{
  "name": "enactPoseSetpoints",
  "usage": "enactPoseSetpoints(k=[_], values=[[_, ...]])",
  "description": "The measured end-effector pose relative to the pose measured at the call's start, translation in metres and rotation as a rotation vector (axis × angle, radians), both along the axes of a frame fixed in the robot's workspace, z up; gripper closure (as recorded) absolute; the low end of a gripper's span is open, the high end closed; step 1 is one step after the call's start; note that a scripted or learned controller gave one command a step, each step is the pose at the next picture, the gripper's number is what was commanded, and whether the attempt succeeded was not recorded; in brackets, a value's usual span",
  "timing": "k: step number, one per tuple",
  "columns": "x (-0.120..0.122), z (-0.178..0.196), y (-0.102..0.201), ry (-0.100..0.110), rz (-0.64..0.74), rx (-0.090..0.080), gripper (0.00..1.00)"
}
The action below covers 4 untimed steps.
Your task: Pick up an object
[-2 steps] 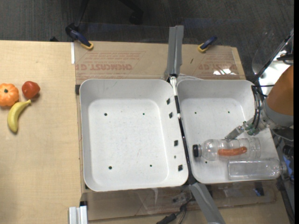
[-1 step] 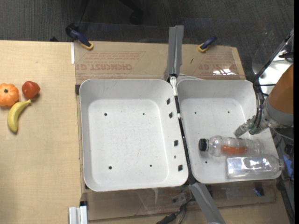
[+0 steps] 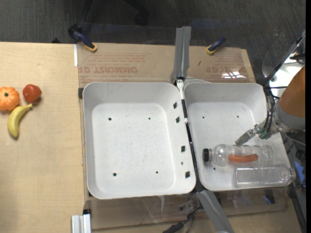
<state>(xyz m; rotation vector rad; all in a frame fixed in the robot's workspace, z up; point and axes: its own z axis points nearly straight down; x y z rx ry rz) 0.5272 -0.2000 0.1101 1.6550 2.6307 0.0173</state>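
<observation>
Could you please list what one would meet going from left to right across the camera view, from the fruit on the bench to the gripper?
Orange fruit → banana → red fruit → left bin → right bin → clear bottle with black cap → gripper.

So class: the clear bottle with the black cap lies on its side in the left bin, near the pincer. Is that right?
Not quite. The camera view shows the bottle lying on its side in the right bin, not the left one. The rest holds: it is clear, black-capped, and near the pincer.
</observation>
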Motion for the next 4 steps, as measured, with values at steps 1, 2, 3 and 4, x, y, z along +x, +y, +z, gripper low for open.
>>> enactPoseSetpoints(k=[1, 2, 3, 4], values=[[0.0, 0.0, 0.0, 0.0, 0.0, 0.0, 0.0], [-0.046, -0.017, 0.01, 0.023, 0.092, 0.004, 0.0], [-0.039, -0.018, -0.017, 0.034, -0.251, 0.02, 0.0], [-0.039, -0.018, -0.017, 0.034, -0.251, 0.02, 0.0]])
